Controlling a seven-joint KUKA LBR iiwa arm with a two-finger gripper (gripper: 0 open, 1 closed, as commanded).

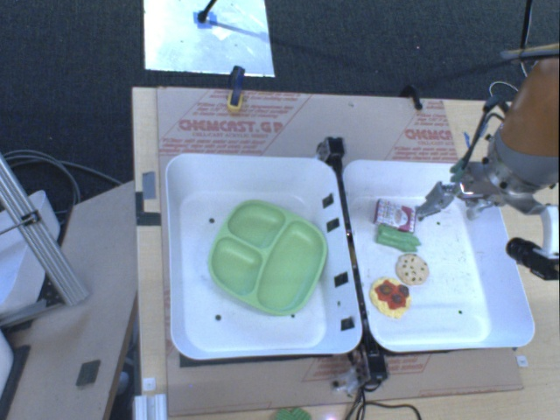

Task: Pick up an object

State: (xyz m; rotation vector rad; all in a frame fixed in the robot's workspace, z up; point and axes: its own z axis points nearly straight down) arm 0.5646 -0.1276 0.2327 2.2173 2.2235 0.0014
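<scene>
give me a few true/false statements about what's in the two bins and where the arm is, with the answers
1. The green divided plate lies in the left bin. True.
2. The cookie lies on the green plate. False: it lies on the floor of the right bin, beside the small pizza.
3. The gripper is above the right bin, close to the red and white packet. True.
4. The gripper holds the pizza. False: the pizza lies on the bin floor, apart from the gripper.
5. A green piece lies between the packet and the cookie. True.
6. The plate has a single undivided well. False: it has three compartments.
</scene>
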